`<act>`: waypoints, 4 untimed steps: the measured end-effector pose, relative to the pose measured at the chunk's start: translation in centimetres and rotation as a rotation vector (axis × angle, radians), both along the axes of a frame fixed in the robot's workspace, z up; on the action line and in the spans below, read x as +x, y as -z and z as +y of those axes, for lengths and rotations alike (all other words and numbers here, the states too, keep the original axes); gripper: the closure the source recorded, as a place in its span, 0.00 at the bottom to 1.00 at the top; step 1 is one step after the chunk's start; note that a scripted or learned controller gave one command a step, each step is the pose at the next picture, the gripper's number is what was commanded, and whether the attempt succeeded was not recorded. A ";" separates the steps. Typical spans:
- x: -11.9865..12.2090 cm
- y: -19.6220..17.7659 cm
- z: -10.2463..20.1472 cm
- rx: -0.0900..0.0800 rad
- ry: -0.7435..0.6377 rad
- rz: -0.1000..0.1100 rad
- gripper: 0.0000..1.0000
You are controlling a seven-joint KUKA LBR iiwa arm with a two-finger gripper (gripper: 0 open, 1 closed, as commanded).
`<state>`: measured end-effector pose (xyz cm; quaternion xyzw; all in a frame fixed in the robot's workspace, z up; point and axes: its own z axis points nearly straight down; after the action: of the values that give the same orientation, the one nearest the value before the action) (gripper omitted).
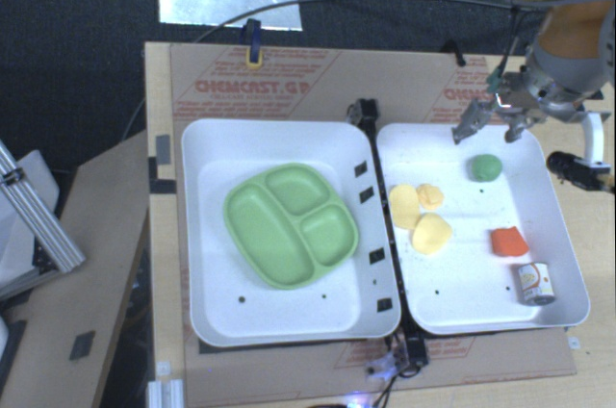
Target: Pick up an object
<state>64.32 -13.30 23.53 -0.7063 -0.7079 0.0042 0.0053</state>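
Note:
In the right bin point(568, 233) lie a green ball point(486, 167), three pale yellow pieces point(420, 215), an orange-red block point(508, 242) and a small can point(532, 282) on its side. My gripper point(492, 127) hangs over the bin's far edge, just above and slightly left of the green ball. Its two fingers stand spread apart, open, with nothing between them.
The left bin point(221, 146) holds a green divided plate point(291, 224). A black hinge strip point(377, 204) runs between the bins. Cardboard point(289, 79) lies under both bins, and a cable point(385, 0) arcs over the far side toward the arm.

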 end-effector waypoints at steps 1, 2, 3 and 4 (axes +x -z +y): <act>0.2 -0.6 0.0 -0.002 -0.002 -0.011 0.00; 0.6 5.9 -0.3 -0.001 0.000 -0.005 0.00; -0.2 12.3 0.0 0.000 0.000 -0.005 0.00; -0.2 15.6 0.0 0.000 0.001 -0.007 0.00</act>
<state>64.10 -13.25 7.96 -0.7066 -0.7076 0.0017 0.0027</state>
